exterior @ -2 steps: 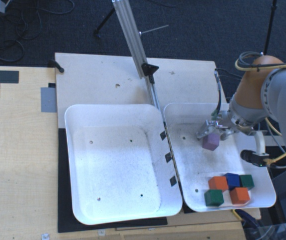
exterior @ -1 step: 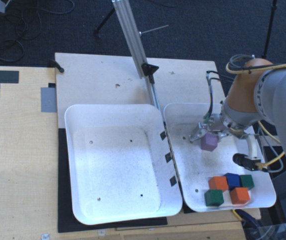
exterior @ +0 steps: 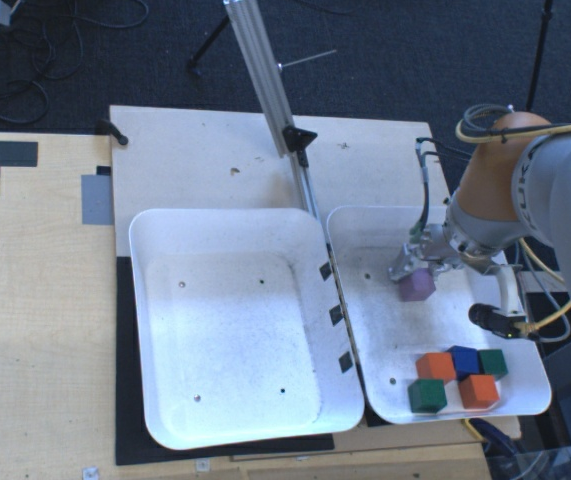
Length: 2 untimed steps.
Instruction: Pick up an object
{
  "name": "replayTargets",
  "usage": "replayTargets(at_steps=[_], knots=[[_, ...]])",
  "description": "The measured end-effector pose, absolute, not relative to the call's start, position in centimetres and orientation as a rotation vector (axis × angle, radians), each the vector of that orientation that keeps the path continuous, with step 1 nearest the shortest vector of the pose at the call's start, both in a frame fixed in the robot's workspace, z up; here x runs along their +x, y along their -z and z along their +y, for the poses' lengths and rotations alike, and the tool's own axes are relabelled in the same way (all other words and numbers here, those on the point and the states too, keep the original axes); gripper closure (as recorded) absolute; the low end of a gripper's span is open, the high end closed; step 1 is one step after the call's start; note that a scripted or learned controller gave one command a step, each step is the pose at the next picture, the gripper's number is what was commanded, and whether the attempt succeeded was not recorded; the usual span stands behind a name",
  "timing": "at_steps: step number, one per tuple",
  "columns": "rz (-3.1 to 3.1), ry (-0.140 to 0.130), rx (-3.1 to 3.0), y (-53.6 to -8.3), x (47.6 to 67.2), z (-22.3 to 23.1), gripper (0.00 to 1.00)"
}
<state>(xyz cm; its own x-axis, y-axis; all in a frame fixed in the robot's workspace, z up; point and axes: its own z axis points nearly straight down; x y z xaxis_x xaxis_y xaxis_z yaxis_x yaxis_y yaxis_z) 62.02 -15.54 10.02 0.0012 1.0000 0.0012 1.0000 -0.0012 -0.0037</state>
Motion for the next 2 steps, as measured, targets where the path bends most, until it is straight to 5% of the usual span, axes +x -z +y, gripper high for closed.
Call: replayTargets(at_steps=[1, 2], knots=[[-2.227, 0.005, -2.217, -19.5, 58.4, -9.3, 1.00], [-2.222, -0.001, -2.216, -19.0, 59.0, -6.0, 1.00]])
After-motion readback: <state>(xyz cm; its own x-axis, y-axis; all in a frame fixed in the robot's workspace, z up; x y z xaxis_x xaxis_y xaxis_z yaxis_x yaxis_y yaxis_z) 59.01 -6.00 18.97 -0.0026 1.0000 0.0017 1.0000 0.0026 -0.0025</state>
